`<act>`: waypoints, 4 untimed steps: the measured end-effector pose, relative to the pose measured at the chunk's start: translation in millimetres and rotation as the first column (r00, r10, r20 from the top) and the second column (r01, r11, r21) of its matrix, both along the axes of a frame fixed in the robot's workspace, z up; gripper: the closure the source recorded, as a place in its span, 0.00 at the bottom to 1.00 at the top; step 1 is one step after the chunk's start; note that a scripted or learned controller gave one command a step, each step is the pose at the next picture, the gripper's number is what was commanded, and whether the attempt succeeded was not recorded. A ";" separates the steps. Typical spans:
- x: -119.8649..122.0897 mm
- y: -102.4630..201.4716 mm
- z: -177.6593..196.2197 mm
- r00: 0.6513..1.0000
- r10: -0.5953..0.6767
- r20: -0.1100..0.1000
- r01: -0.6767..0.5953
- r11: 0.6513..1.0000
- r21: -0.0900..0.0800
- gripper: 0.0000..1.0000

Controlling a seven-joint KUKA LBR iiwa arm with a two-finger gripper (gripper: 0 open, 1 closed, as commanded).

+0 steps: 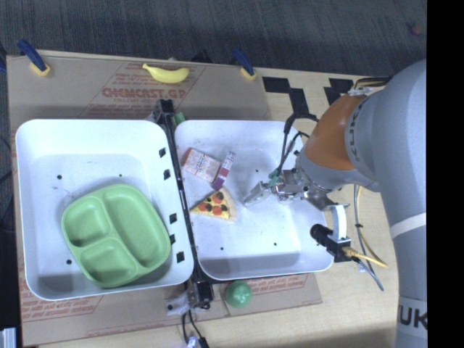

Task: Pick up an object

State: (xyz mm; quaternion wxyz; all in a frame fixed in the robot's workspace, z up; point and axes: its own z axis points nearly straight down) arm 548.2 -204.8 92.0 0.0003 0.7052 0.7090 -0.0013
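In the right bin [290, 256] lie a toy pizza slice [214, 206], a pink and white box [201, 164] and a small purple packet [228, 162] leaning beside the box. My gripper [254, 193] is low over the middle of that bin. It sits just right of the pizza slice and below-right of the purple packet, touching neither. Nothing shows in its grasp. The grey arm with its orange band [330, 140] reaches in from the right over the bin's right rim.
The left bin [43, 143] holds a green divided plate [114, 234]. A yellow banana [167, 72] lies on the cardboard behind the bins. A green ball [238, 293] sits in front of the right bin. Black clips [165, 111] mark the seam between the bins.
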 end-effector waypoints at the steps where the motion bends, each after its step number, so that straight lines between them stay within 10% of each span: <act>1: 41.1 36.2 -0.2 1.000 0.002 -0.001 -0.002 1.000 0.003 0.00; 2: 41.2 36.2 10.0 1.000 0.006 -0.001 -0.006 1.000 0.004 1.00; 3: 48.8 -6.7 154.4 1.000 -0.001 0.005 0.001 1.000 0.000 1.00; 4: 48.2 -5.9 152.7 1.000 0.000 0.002 0.000 1.000 0.002 0.00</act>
